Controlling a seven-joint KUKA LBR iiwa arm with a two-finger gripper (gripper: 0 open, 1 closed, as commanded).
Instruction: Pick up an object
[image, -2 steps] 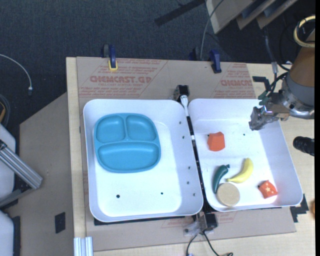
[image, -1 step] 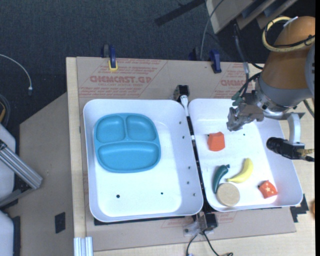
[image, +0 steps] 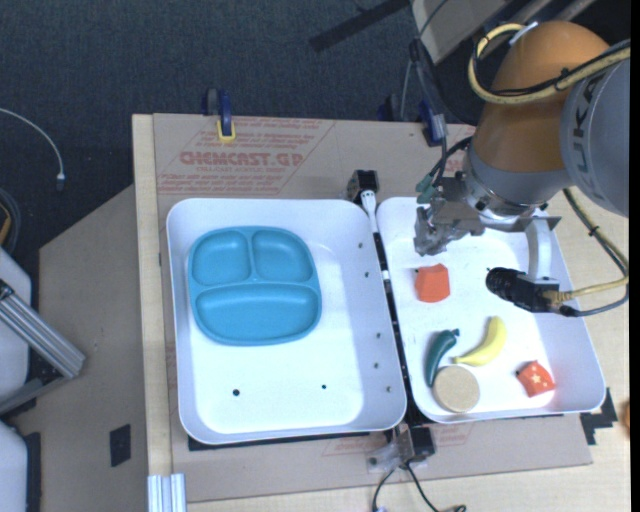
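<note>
In the right bin lie an orange block, a yellow banana, a teal pepper-shaped piece, a tan round disc and a small red block. My gripper hangs at the far end of this bin, just above and behind the orange block, with nothing visible between its fingers. The arm's grey and orange body hides the bin's far right corner.
The left bin holds a blue divided plate in its far half. A raised rim with black clips separates the two bins. Cardboard lies under both, with clamps at the far edge.
</note>
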